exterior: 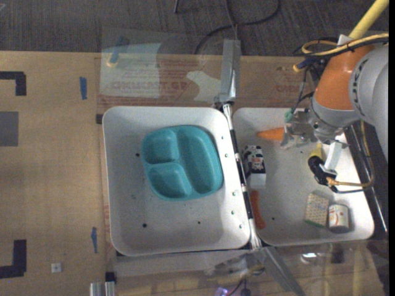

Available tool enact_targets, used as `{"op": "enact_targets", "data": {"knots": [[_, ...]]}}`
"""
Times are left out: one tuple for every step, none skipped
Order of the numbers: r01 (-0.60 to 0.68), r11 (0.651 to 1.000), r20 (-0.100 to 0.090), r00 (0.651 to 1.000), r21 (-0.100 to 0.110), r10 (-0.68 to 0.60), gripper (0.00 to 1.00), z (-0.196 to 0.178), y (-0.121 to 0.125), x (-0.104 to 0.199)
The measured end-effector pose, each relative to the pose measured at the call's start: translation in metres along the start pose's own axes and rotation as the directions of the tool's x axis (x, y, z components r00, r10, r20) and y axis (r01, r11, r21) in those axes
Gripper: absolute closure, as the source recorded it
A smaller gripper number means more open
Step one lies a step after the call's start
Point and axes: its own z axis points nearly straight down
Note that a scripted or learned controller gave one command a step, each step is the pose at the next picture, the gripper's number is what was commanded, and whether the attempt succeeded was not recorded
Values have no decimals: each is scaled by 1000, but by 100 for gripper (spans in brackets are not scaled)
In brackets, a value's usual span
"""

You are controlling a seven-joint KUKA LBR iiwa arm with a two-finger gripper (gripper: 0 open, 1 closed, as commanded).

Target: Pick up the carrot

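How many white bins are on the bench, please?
2: the left bin holds a teal divided tray; the right bin sits beside it, under the arm.

A teal divided tray [182,162] is seen in the left bin [123,227], while the pincer [297,134] is positioned beside the carrot [270,134] in the right bin [284,221].

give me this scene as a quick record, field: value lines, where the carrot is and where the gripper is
left bin: holds a teal divided plate
right bin: holds the carrot, a small box and other small items
carrot: orange, lying near the right bin's far edge
gripper: low over the right bin, right beside the carrot's thick end
grip: cannot tell whether the carrot is held
small box: near the right bin's near right corner
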Motion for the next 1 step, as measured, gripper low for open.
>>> {"op": "enact_targets", "data": {"knots": [[71, 997, -4, 997, 8, -71, 100, -87, 31, 65]]}}
